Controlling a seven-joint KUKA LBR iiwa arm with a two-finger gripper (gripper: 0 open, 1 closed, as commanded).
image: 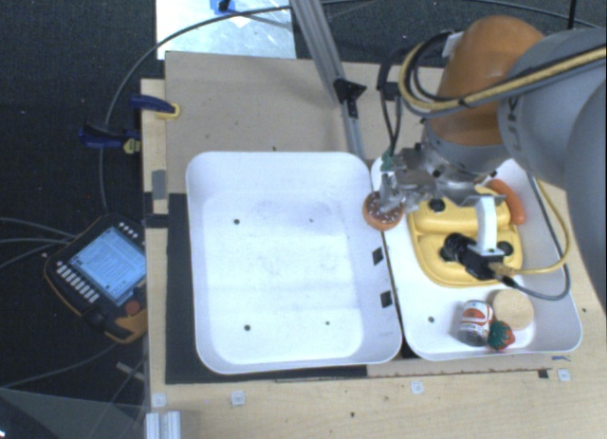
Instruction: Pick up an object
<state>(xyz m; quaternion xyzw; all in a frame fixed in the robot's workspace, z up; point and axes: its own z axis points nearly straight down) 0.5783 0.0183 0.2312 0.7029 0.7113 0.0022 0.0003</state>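
**A:** The tool (391, 191) is seen low over the meeting rims of the two bins, and a small brown disc (383, 212) is found right at its tip. Can a grip be confirmed?

**B:** It cannot be told. Whether the tool is spread or pressed together is hidden by the wrist above it. Whether the disc is touched or merely lies just beneath cannot be settled either.

**A:** How is the disc expected to handle?

**B:** It is judged light and fairly stiff, like a toy doughnut. Being flat and round, it would best be pinched across its outer edge on opposite sides. Taken elsewhere, it could pivot or slip.

**A:** Anything close by to be minded?

**B:** A yellow moulded piece (446, 224) lies just beside the tool on the arm's side, in the right bin (560, 323). A can (474, 319) and a tan puck (515, 307) are set well apart from the tool. The left bin (275, 167) wall is just beside the disc, so a nudge over that rim is to be guarded against.
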